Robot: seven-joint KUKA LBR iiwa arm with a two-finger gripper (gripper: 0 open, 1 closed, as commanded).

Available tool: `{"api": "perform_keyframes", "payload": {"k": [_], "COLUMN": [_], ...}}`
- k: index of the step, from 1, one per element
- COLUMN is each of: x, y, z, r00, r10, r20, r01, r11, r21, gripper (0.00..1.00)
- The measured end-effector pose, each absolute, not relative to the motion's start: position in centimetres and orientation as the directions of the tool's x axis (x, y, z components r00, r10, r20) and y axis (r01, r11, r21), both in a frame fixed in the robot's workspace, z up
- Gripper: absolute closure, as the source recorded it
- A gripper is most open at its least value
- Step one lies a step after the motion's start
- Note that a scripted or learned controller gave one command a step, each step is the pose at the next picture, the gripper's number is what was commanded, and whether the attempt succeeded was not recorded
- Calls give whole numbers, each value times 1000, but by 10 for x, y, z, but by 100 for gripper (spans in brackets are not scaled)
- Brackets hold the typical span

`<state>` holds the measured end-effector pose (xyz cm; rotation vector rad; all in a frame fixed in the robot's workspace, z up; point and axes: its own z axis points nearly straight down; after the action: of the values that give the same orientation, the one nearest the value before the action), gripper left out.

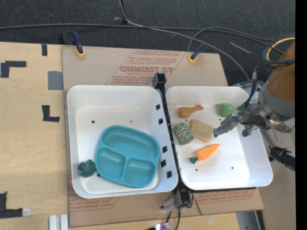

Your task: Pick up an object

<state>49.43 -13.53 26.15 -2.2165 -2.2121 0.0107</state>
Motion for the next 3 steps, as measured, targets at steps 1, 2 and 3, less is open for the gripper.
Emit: {"api": "perform_keyframes", "payload": {"k": [1, 2, 3], "x": [496, 497, 496], "y": [-135, -137, -142], "z": [267, 223, 161], "r00": [-2, 0, 1], "r10": [1000, 1000, 1000], "r20": [0, 0, 1], "r01": [1000, 1000, 1000], "r11": [2, 0, -1], "r21": [-1, -5, -7], "gripper": [0, 0, 0]}}
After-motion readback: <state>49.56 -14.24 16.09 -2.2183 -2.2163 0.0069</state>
